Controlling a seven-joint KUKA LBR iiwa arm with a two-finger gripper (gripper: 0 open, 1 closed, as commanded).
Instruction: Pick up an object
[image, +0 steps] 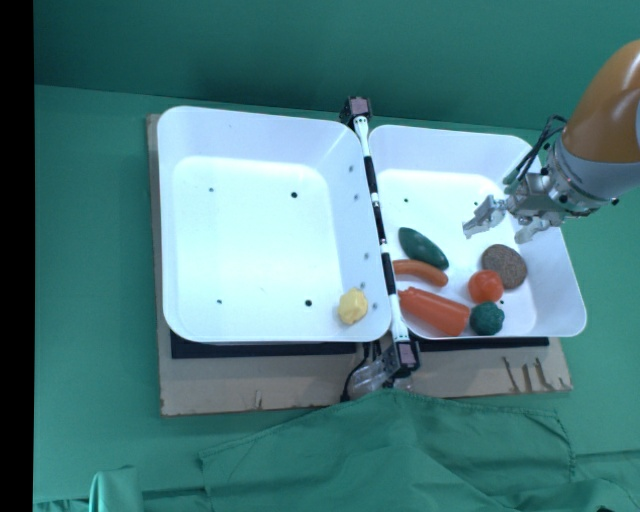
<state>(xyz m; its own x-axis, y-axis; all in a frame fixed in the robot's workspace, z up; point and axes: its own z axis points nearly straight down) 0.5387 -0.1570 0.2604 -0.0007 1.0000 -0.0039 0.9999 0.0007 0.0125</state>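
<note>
In the right bin (455, 155) lie a dark green oval object (423, 247), a thin orange sausage shape (419, 271), a larger orange-red carrot shape (434, 311), a small orange-red ball (486, 286), a brown round patty (504, 265) and a dark green knobbly ball (487, 318). A yellow lump (352, 306) sits in the near right corner of the left bin (190, 130). My gripper (505, 222) hangs over the right bin's right half, above and just behind the patty, its fingers spread open with nothing between them.
A black-and-white rod (375, 215) runs along the seam between the bins. The bins rest on a cardboard sheet (220, 390) on a green cloth. A rumpled green fabric (400, 450) lies at the front.
</note>
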